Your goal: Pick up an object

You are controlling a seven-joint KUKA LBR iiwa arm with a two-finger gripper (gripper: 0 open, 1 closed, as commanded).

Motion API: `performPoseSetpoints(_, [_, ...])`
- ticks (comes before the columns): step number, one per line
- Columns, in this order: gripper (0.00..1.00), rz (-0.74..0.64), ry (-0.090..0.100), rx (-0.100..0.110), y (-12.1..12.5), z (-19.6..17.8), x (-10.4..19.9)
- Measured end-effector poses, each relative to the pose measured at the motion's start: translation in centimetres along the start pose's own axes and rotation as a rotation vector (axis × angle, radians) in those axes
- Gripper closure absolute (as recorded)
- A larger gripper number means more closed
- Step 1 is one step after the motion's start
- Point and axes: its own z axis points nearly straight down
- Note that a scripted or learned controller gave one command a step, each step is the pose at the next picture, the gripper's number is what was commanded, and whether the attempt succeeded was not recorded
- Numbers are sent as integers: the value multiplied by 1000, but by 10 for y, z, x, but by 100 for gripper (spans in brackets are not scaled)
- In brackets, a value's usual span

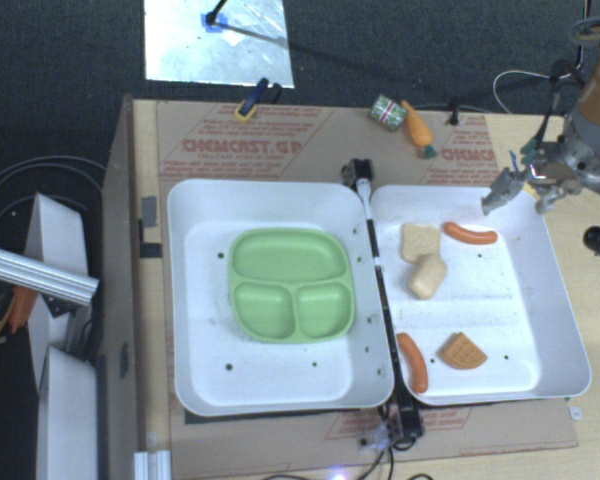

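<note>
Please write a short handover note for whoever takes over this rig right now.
Gripper: open, holding nothing, above the right bin's far right corner.
In the right bin: sausage nearest the gripper, two pale pieces at the middle, a second sausage and a waffle piece at the near side.
Left bin: green divided plate.
Done: nothing picked.
Left: descend, grasp one object, lift.

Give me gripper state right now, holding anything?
Gripper: open, nothing between its fingers, above the far right corner of the right bin; the nearest item is the sausage.
</note>
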Motion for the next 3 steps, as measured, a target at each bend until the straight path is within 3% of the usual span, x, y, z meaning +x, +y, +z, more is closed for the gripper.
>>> performPoseSetpoints(1, [0, 1, 0, -1, 13, 169, -8])
performPoseSetpoints(2, [0, 1, 1, 4, 53, 170, 24])
performPoseSetpoints(3, [100, -2, 0, 1, 54, 158, 24])
